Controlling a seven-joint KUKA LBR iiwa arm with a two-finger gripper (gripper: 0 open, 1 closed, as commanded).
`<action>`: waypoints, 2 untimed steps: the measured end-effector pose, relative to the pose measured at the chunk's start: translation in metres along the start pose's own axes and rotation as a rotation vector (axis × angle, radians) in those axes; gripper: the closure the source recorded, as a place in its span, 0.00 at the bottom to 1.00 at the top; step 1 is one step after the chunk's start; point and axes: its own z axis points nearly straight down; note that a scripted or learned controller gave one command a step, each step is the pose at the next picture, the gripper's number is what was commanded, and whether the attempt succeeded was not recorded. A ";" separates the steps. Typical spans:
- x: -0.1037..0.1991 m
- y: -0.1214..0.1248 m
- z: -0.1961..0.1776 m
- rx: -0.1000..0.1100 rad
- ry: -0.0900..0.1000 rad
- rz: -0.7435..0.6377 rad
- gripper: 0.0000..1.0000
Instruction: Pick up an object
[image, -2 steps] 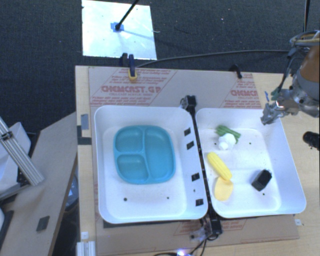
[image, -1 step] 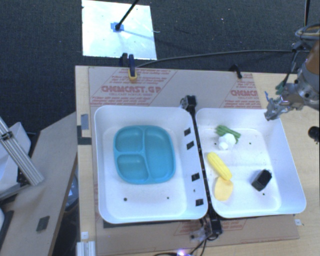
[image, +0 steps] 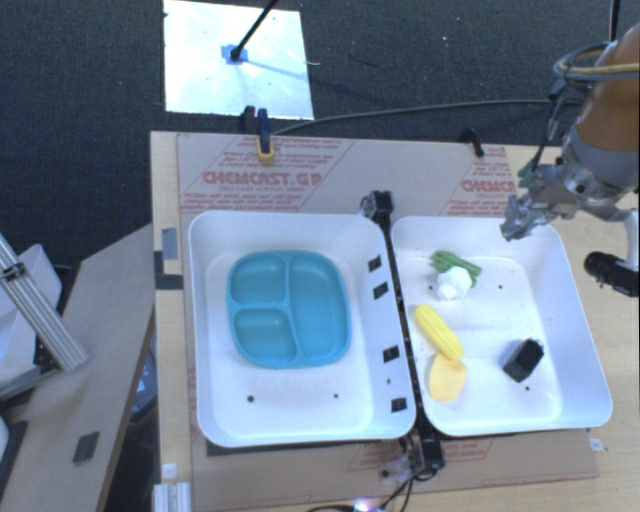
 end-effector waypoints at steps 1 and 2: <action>0.059 -0.004 0.016 0.002 0.002 -0.002 1.00; 0.107 0.002 0.015 0.000 0.002 -0.001 1.00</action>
